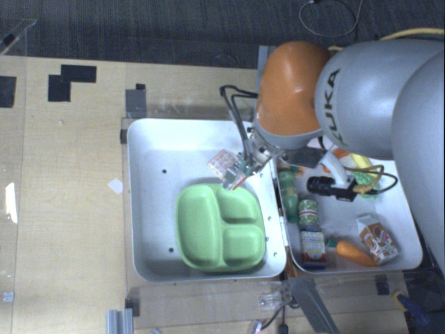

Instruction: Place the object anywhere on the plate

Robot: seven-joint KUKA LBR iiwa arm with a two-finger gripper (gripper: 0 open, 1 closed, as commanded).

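Plate [221, 225]: lay low in left bin [153, 158], clear for a drop. Gripper [240, 171]: hung over its top right rim, likely lining up release; open or clamped, could not tell. Packet [222, 162]: touched gripper, above rim.

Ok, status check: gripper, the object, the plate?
Gripper over left bin, at a small packet. Green plate just below it, bare. Grasp unconfirmed.

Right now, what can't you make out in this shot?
- Fingers: hidden under the arm's wrist, camera view.
- Small object above the plate: too blurred to identify, or to tell whether it is held.
- Right bin: its upper part is covered by the arm.
- Items there: bottles and carton, labels too small.
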